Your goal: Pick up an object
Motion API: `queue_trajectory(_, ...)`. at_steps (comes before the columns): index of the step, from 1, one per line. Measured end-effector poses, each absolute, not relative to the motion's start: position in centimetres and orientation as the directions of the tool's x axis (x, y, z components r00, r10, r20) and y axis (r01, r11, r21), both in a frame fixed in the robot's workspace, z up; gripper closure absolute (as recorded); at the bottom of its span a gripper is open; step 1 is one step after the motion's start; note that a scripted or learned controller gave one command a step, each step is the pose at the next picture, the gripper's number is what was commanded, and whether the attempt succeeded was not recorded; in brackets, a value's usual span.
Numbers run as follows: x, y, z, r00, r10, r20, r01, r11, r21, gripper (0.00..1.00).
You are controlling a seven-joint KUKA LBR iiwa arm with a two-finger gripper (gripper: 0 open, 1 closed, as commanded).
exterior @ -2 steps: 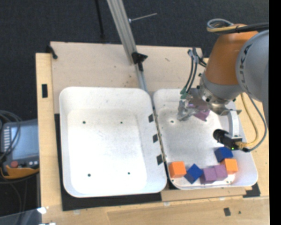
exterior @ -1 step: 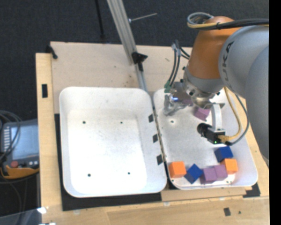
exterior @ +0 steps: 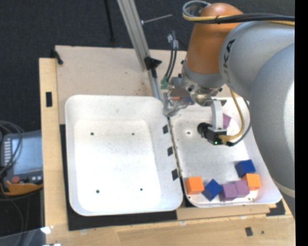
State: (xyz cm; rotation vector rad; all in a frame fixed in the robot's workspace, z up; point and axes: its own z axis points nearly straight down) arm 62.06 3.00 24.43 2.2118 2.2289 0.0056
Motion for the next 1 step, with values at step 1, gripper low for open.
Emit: queue_trajectory(1,65.2,7.19,23.1,-0.005,1.0,0.0,1.0,0.005,0.002,1.0)
